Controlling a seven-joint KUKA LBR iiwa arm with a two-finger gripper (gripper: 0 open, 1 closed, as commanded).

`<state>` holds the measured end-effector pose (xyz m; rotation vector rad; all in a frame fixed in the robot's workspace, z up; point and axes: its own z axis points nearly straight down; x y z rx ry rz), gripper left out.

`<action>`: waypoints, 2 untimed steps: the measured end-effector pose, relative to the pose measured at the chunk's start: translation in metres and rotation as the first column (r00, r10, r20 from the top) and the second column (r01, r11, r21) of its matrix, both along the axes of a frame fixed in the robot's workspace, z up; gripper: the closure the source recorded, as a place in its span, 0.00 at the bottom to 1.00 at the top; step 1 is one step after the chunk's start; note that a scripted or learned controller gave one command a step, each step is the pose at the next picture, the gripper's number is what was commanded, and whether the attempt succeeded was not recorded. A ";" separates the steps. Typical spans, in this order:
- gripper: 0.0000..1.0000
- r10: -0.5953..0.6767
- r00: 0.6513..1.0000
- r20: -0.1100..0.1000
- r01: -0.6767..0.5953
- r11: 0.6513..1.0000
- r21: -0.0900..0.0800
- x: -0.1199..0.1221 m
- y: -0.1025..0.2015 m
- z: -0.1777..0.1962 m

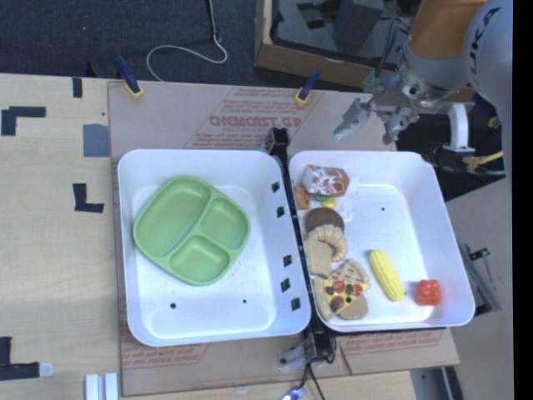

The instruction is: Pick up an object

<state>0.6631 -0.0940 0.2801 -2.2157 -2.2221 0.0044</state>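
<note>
The right bin (420, 186) holds several toy foods: a small packet (324, 180) at the top left, a brown cookie (323, 220), a croissant (326, 246), a pizza slice (343, 290), a corn cob (386, 274) and a red pepper (427, 292). My gripper (375, 120) hangs above the bench just beyond the right bin's far rim. Its two fingers (352, 120) are spread apart with nothing between them. It is well clear of all the foods.
The left bin (137, 302) holds a green divided plate (192, 229). Black clips run along the seam between the bins. Two blue-and-yellow clamps (129, 79) pin the cardboard base at the back. A white cable (200, 44) lies on the dark cloth behind.
</note>
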 end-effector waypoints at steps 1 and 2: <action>0.00 -0.004 1.000 -0.012 0.004 1.000 0.002 -0.081 0.008 -0.063; 0.00 -0.004 1.000 -0.005 0.004 1.000 -0.001 -0.112 -0.007 -0.088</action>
